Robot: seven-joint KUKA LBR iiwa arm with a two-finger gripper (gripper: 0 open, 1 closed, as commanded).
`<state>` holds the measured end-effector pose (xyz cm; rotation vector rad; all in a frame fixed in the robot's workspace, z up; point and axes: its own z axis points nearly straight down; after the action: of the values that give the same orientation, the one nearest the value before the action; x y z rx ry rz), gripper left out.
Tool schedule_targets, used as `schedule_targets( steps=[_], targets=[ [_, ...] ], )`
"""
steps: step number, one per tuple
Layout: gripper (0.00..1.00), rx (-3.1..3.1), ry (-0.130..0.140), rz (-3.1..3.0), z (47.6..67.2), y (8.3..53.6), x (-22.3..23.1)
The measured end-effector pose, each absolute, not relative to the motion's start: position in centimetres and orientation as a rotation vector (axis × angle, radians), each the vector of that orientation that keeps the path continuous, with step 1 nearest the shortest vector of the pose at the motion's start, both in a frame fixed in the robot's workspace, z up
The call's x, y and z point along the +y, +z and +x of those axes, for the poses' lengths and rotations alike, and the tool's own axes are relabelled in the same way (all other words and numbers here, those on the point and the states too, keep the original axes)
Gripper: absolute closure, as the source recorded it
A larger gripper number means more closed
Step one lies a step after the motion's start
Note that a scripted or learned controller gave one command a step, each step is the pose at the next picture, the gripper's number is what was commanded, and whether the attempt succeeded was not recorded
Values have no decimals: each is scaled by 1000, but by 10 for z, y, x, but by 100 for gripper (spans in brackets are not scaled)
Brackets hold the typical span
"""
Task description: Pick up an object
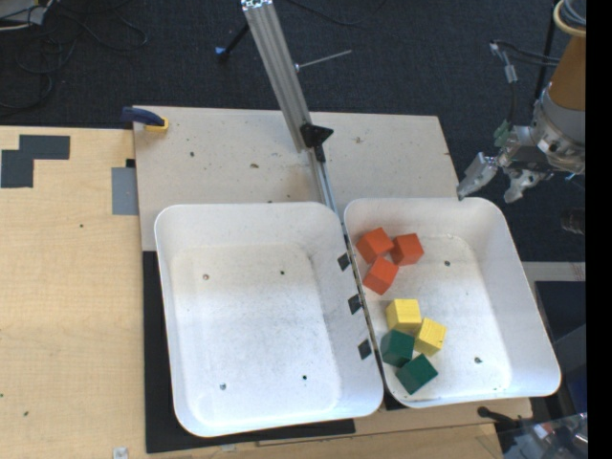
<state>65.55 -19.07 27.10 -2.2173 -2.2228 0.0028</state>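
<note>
Blocks (pixel 400 306) sit clustered along the right bin's (pixel 507 256) inner wall, and I'm at the approach step, my gripper (pixel 497 175) spread open and empty beyond that bin's far corner, needing to swing in and descend.

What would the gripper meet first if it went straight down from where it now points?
Probably the far right rim of the right bin, or bench just outside it. The gripper hangs above that corner, well away from the blocks. Depth is unclear.
</note>
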Motion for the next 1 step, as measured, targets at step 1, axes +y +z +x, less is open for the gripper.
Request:
schedule_targets(
  steps=[1],
  targets=[
    [0, -2226, 3, -2214, 656, 271, -190]
  ],
)
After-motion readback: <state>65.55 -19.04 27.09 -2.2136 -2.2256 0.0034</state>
